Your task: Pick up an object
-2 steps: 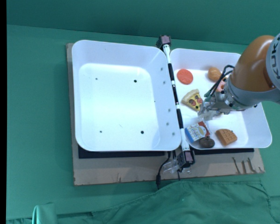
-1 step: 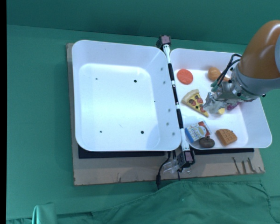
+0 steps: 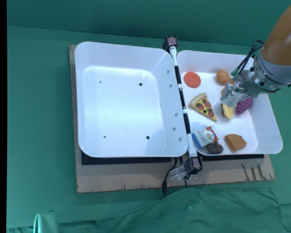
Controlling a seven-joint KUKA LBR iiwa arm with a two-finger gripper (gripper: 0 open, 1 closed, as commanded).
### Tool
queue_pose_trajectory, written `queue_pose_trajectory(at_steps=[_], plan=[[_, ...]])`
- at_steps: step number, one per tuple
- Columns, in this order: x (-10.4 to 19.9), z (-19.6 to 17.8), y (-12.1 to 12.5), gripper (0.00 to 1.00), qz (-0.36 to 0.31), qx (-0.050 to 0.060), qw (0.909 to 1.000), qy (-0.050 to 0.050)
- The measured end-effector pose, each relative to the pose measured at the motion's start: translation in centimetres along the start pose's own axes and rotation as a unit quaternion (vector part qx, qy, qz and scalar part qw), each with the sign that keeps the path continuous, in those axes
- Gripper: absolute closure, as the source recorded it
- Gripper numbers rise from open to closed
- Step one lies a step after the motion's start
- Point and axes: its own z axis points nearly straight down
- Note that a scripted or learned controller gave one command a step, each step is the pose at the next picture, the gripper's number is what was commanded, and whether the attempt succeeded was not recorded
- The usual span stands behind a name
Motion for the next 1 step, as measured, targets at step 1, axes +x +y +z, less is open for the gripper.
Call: queue_pose_trajectory(at_steps=[1], plan=[[-0.34,-6.59,0.34,1.0,0.0,-0.001,1.0,0.0]])
